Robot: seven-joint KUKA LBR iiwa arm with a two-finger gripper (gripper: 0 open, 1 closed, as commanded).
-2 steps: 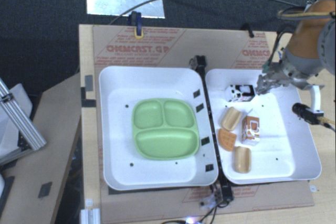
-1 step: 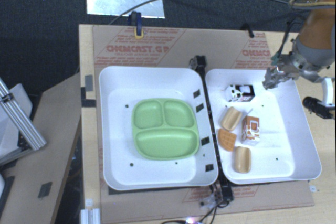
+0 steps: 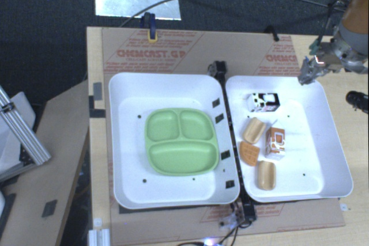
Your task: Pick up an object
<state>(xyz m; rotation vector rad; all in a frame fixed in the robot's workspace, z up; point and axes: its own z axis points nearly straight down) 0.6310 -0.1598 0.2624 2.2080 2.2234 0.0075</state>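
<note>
White plastic bins sit side by side. The right bin (image 3: 331, 124) holds the pickables in a loose cluster near its left wall: black-and-white toy (image 3: 263, 102), tan roll (image 3: 253, 130), orange-white carton (image 3: 275, 142), flat brown piece (image 3: 249, 153), 2nd tan roll (image 3: 266, 175). The left bin (image 3: 124, 124) carries a green divided plate (image 3: 181, 142). Gripper (image 3: 308, 73) hangs over the right bin's far-right corner — well apart from the cluster, carrying nothing; can't tell how the jaws stand, too small & blurred. Prob. parked high — clear of the walls.

Bench (image 3: 98, 141): brown printed board (image 3: 173, 52) on top, two white bins (image 3: 124, 124) (image 3: 328, 124) side by side on board.
</note>
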